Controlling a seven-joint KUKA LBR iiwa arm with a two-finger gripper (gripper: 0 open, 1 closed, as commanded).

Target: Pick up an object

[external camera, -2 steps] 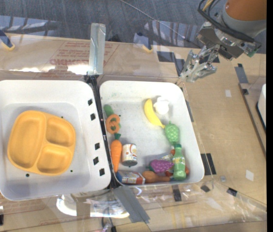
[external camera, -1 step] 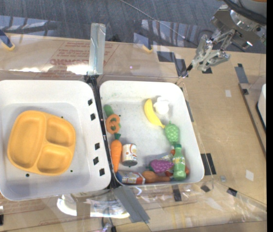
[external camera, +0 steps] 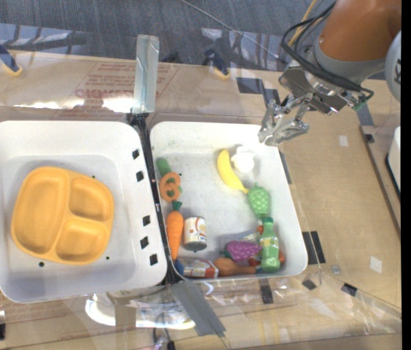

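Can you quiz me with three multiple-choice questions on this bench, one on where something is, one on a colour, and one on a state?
1. Where is the divided tray?
A. left bin
B. right bin
C. on the bench outside the bins

2. What colour is the carrot?
A. purple
B. orange
C. white

3. Where is the tool now?
A. deep among the toys
B. at the right bin's far right corner, above the toys
C. over the left bin

Answers: 1 A, the yellow tray lies in the left bin. 2 B, its body is orange. 3 B, it hangs by that corner, apart from the banana.
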